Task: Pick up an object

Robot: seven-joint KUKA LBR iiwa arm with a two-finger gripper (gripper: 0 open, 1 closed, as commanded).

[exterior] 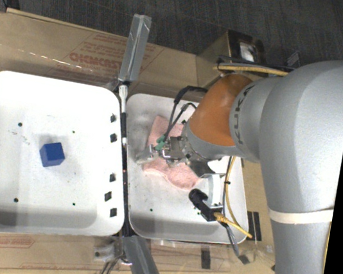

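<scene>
Right now the gripper (164, 151) sits low in the right bin (163, 226), down among a pink, soft-looking object (181, 176). Part of the pink thing lies just below and to the right of the gripper, another part (160, 128) just above it, so it's touching or v. close on both sides. Can't tell how far the gripper is open, or whether it has hold of anything; the wrist and cabling hide that. The orange band (217, 115) and big grey arm (294, 141) run off up and to the right of the gripper. Well apart, far to its left in the left bin (10, 90), sits a blue cube (52, 153), on its own w/ nothing touching it
</scene>
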